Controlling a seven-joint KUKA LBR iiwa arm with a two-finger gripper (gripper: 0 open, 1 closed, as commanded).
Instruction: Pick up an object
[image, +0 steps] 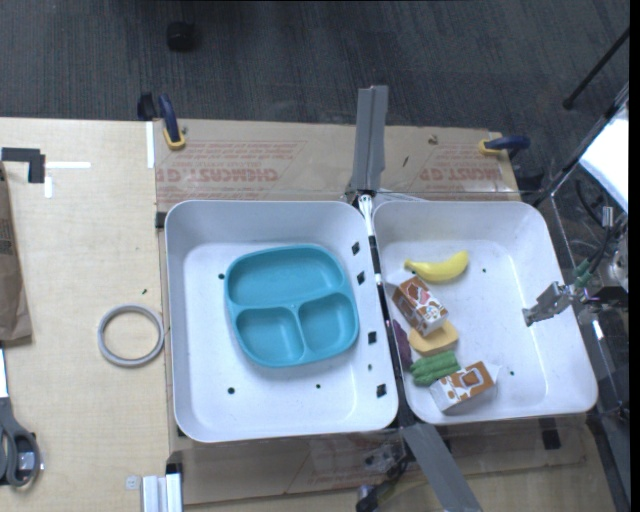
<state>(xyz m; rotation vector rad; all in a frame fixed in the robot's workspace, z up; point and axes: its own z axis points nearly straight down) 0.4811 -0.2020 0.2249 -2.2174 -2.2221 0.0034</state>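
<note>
While claw (545, 303) hangs at right bin (520, 225) rim | state: cannot tell | banana (438, 267) well apart

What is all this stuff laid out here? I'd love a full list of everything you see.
Bins: two, white, side by side on the bench.
Divided plate: one, turquoise, in the left bin.
Banana: one, yellow, right bin, far side.
Snack box: one, brown and white, below the banana.
Carton: one, brown and white, right bin's near edge.
Green pods: dark green, beside the carton.
Tape ring: one, grey, on the bench at left.
Gripper: one, grey, over the right bin's right edge.
</note>
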